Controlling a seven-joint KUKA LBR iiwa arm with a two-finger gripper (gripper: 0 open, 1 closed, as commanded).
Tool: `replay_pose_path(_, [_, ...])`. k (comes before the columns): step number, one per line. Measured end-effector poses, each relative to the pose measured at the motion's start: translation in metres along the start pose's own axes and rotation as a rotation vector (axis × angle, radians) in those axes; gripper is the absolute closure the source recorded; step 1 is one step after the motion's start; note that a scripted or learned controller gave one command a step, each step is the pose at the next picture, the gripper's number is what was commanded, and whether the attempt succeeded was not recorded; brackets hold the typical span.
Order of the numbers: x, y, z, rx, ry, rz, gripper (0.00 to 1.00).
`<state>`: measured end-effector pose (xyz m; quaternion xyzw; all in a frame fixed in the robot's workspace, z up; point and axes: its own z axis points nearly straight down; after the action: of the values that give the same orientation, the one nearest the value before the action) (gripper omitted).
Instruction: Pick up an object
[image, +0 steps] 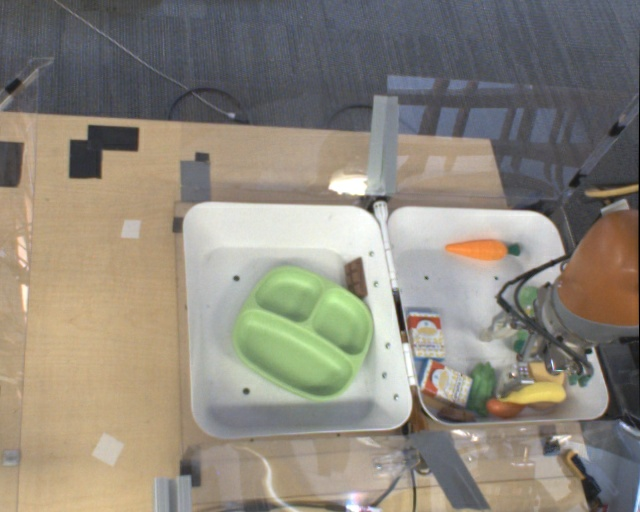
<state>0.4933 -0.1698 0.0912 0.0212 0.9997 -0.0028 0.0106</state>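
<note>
My gripper (538, 362) is low in the right bin (455, 295), at its near right corner, under the orange wrist band (605, 270). A yellow banana (541, 394) lies just below it, close enough that touching cannot be judged. A green vegetable (483, 384) and a red piece (503, 408) lie to its left. Two small printed boxes (426, 335) (447, 383) rest by the divider. An orange carrot (478, 250) lies at the far side of the bin.
The left bin (205, 300) holds a green divided plate (303, 330) and a brown bar (355, 278) leaning near the divider. A metal post (383, 145) stands behind the bins. Cables loop off the wrist over the right bin.
</note>
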Motion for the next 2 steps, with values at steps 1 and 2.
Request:
replay_pose_path(1, [-0.011, 0.004, 0.000, 0.000, 0.005, -0.130, 0.00])
replay_pose_path(2, [-0.013, 0.020, 0.000, 0.001, -0.001, -0.420, 0.00])
